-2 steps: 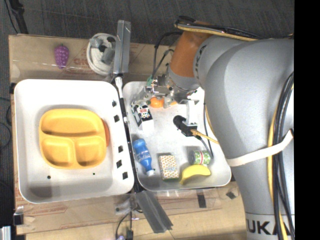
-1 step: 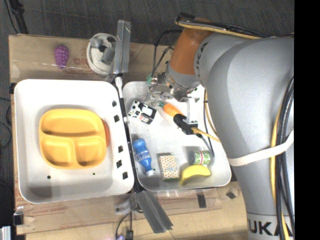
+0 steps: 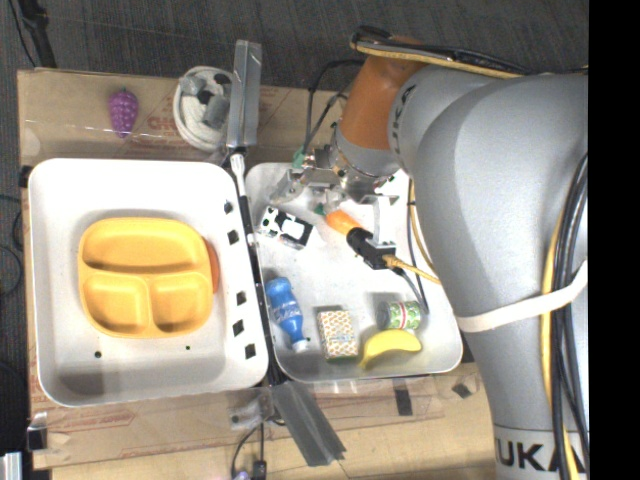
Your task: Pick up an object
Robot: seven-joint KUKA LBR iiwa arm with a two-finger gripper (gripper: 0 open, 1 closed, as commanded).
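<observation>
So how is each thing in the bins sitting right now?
Yellow tray: flat in the left bin, right way up.
Blue bottle: lying on its side in the right bin.
Green can: lying on its side.
Banana: lying flat by the can.
Small box: lying between the bottle and the banana.
Gripper: low over the right bin's far end.

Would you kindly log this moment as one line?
gripper: low in right white bin, far end | near: orange carrot-shaped toy | grasp: unclear
</observation>
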